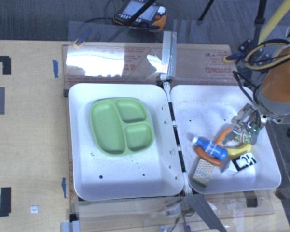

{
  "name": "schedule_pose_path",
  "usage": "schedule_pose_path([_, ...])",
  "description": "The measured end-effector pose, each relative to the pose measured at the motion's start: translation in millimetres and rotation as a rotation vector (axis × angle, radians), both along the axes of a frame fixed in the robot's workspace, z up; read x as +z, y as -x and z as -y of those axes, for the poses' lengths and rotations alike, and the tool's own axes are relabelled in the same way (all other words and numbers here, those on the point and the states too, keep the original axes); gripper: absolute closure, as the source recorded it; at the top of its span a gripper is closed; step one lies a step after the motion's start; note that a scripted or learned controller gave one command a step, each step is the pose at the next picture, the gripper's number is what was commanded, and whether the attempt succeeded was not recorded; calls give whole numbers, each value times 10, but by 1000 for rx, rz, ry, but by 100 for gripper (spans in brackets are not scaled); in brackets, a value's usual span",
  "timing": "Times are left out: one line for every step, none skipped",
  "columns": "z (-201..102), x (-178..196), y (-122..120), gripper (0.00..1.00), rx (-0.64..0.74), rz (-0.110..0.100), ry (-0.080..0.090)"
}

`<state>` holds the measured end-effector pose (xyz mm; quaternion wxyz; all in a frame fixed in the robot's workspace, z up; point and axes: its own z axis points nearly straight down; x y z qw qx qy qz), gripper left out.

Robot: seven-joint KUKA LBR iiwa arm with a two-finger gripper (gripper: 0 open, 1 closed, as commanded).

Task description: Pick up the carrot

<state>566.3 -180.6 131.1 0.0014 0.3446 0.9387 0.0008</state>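
— How do the metal fingers [243, 125] stand?
— Whether they are parted or clenched cannot be told; they hang just above the slim orange carrot [224, 134].
— And around it?
— It lies in the right white bin [193, 103], beside a blue-and-white bottle [210, 148]. A green sectioned plate [121, 125] fills the left bin [79, 144].

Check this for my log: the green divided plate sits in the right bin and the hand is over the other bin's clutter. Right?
Not quite. The camera view shows the green divided plate in the left bin; the hand is over the right bin's clutter.
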Motion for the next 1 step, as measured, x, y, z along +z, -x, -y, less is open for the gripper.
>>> schedule_pose_path([197, 8, -280, 0, 125, 4, 2])
